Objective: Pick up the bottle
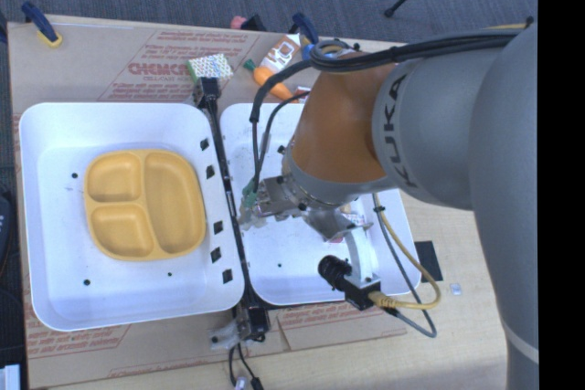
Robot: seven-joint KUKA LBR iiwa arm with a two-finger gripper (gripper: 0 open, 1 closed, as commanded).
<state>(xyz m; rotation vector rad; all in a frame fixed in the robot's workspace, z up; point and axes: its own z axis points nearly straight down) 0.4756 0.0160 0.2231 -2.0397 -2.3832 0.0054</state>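
The bottle (277, 61) lies on its side on the tabletop (137, 59), outside both bins, just beyond the far rim of the right bin (302, 283) and near the top of the divider between the two bins. It is small and orange, with a white label that carries dark markings too fine to read, and its orange lower end points toward the bin while its upper end reaches back toward a blue clamp (303, 25) at the tabletop's far edge. Part of the bottle is covered by the arm (430, 132), so its full outline cannot be traced. The arm, grey with a broad orange band, enters from the right and bends down over the right bin, hiding most of that bin's floor. The gripper (265, 201) sits low over the right bin close to the divider, well apart from the bottle; it appears as a cluster of metal and wiring under the wrist, and whether it is apart or together cannot be told from this angle. Black cables (260, 119) loop from the wrist past the bottle, and a yellow cable (411, 299) curls near the bin's near right corner. In the left bin (41, 196) rests a yellow divided plate (144, 202) with three compartments. A small patterned box (209, 67) lies on the tabletop just left of the bottle, beside a second blue clamp (41, 23) further left.
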